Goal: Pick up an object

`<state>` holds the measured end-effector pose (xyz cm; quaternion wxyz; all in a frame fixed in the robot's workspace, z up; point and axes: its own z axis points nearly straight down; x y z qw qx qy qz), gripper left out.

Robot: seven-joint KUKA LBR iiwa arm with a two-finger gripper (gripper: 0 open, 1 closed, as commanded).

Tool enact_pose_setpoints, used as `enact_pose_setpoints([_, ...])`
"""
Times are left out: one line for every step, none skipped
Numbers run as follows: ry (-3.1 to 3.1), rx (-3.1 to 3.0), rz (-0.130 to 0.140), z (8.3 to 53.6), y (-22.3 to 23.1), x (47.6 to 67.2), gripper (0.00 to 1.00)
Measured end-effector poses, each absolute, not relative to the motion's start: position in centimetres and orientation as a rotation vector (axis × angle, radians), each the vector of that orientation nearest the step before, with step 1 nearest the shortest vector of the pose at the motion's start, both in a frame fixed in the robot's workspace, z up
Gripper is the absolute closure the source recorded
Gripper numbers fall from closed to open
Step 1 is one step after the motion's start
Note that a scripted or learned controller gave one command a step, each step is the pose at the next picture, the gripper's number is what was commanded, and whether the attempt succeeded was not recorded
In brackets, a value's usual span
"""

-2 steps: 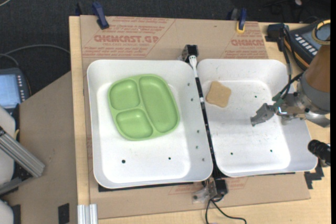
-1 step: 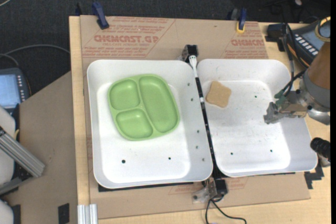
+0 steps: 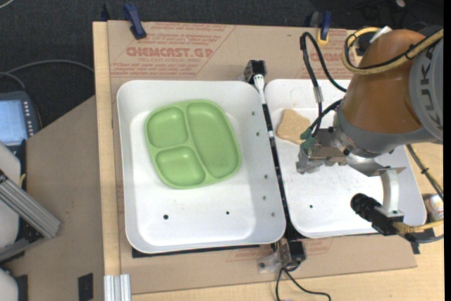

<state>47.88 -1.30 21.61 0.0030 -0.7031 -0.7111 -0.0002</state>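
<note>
The gripper point(image 3: 308, 155) is low over the right bin point(image 3: 331, 215), just beside a tan block point(image 3: 292, 125). You cannot see if it is closed or not.

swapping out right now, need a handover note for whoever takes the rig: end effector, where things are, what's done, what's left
End effector: low over the right bin, just beside the tan block; its grip state can't be read from this view.
Tan block: lying near the right bin's upper left corner, apparently not lifted.
Green divided plate: flat in the left bin, away from the arm.
Done: arm reached into the right bin.
Left: grasp an object and lift it.
</note>
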Motion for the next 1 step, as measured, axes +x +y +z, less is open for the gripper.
enact_pose_setpoints([-2.230, -2.224, -0.013, 31.03, -1.09, 48.06, 1.00])
